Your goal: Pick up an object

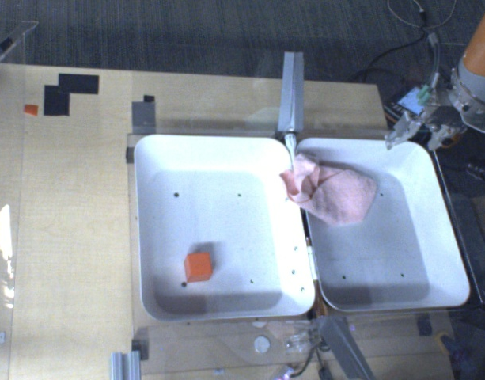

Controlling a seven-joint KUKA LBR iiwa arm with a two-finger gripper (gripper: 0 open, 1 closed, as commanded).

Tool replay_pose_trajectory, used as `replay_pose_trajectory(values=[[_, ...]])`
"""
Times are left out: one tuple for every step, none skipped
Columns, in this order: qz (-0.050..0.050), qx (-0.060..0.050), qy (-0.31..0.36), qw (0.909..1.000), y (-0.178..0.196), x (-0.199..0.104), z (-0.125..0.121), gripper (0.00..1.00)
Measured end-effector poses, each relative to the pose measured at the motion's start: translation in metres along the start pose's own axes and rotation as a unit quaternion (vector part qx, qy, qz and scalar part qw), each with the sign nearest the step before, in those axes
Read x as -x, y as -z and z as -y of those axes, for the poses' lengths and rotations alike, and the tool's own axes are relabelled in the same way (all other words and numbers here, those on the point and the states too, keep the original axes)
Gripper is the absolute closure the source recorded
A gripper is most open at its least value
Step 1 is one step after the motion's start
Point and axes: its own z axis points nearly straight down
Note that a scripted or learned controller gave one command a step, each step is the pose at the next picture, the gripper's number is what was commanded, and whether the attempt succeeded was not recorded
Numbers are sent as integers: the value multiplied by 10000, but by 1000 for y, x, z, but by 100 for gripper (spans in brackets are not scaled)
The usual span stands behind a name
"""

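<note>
Pink cloth (pixel 335 193), orange block (pixel 198 267) — both bins (pixel 226 153) plain white.

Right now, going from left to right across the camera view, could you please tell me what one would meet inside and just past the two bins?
Orange block in the left bin → pink cloth in the right bin → gripper over the right bin's far right corner.

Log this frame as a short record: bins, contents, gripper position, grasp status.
left bin: orange block, near its front
right bin: pink cloth, one corner draped over the divider toward the left bin
gripper: above the right bin's far right corner, apart from both objects
grasp: nothing held
</note>
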Motion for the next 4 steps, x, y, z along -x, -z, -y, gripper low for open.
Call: replay_pose_trajectory(values=[[-3,5,599,9982,-161,-33,-26,0],[7,42,1687,9857,-168,-44,31,0],[9,27,2649,9643,-166,-40,87,0],[4,49,688,9976,-168,-55,54,0]])
